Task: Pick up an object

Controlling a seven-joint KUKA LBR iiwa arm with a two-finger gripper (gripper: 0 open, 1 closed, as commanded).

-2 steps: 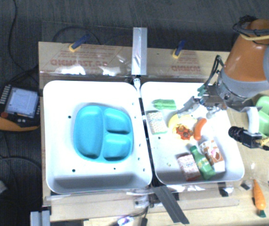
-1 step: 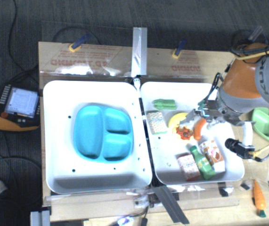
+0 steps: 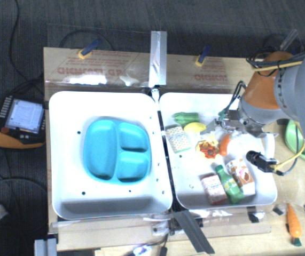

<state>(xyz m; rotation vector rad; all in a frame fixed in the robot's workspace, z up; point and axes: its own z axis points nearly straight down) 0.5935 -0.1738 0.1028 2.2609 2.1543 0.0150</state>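
Fig.: pick attempt, top view.

Arm (image 3: 280,89) reaching in from right, angled down into right bin (image 3: 184,196), likely lining up on the clutter. Gripper (image 3: 228,122) low over bin; grip state: can't tell. Left bin (image 3: 67,196), well left of gripper, w/ blue tray (image 3: 117,149). Right bin, below gripper: orange piece (image 3: 224,144) just beneath, yellow fruit (image 3: 194,127) to its left, green bottle (image 3: 230,184) further below. Nothing seen lifted.

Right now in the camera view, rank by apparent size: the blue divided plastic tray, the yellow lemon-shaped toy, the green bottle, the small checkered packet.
1. Blue divided plastic tray, by far the largest.
2. Green bottle.
3. Small checkered packet.
4. Yellow lemon-shaped toy.
Bottle and packet look close; that order is unsure.
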